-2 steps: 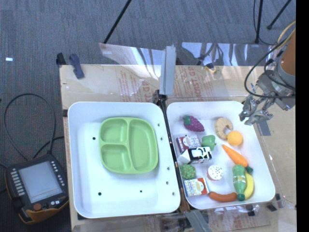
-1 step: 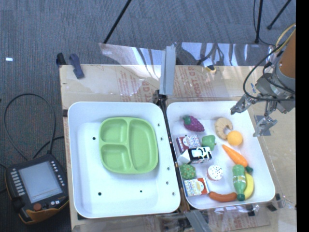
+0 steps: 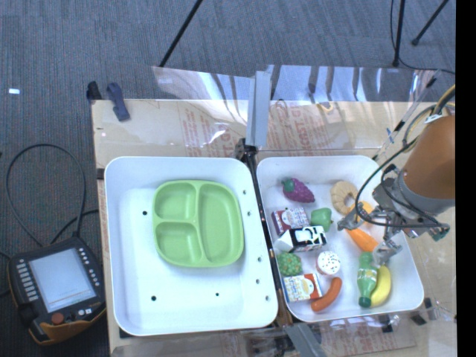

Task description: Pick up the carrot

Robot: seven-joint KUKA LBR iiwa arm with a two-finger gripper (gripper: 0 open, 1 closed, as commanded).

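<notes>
The carrot (image 3: 364,238) lies at the right of the right bin (image 3: 327,163), lower right of the frame, partly under the gripper (image 3: 372,233). Left to right: a green plate (image 3: 198,222) sits in the left bin (image 3: 126,199); a purple toy (image 3: 298,190), cartons, a sausage (image 3: 328,294), a green bottle (image 3: 365,280) and a banana (image 3: 382,286) fill the right bin. Whether the gripper grips the carrot, I cannot tell.

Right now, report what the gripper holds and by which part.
Cannot be told: the gripper sits over the carrot in the right bin, hiding any grip.
</notes>
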